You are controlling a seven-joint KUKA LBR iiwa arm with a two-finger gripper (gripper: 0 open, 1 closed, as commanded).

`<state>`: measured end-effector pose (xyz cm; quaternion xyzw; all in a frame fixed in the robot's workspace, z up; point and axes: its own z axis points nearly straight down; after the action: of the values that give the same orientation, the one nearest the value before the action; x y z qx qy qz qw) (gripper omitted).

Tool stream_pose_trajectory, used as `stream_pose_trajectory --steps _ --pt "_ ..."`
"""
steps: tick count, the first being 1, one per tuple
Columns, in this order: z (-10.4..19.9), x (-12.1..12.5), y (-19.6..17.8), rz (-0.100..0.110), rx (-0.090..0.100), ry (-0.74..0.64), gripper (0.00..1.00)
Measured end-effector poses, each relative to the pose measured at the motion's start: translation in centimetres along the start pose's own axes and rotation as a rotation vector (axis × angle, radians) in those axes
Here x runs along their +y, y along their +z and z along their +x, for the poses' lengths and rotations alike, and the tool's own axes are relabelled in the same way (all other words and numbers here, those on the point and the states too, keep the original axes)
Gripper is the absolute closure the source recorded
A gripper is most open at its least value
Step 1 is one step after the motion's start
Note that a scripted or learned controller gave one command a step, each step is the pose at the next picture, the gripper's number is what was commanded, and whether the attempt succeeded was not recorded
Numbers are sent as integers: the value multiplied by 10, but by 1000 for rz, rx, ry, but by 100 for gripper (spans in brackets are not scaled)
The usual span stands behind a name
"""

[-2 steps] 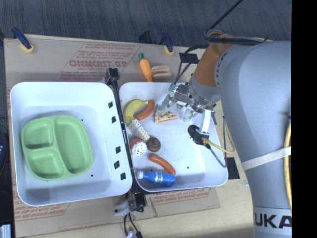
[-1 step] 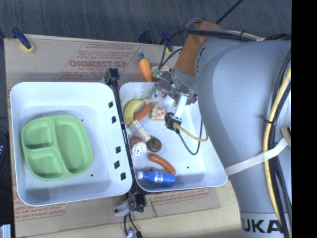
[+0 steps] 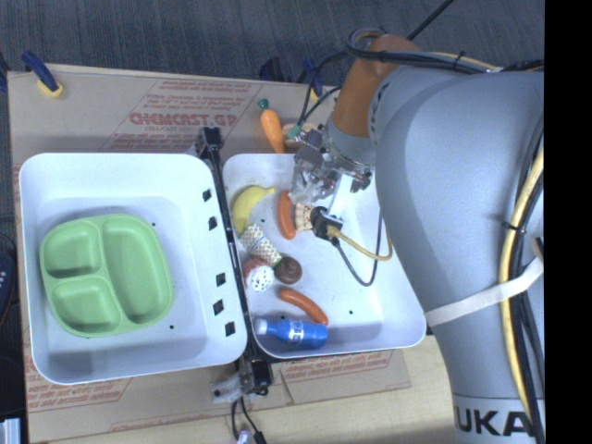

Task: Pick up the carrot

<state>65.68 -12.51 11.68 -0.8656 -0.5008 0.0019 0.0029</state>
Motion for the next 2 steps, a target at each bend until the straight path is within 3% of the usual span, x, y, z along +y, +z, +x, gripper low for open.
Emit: stream_pose_trajectory --steps 1,2 --pt "13 -59 -114 -4 1 107 100" --pt "-17 -82 -135 1 -1 359 100"
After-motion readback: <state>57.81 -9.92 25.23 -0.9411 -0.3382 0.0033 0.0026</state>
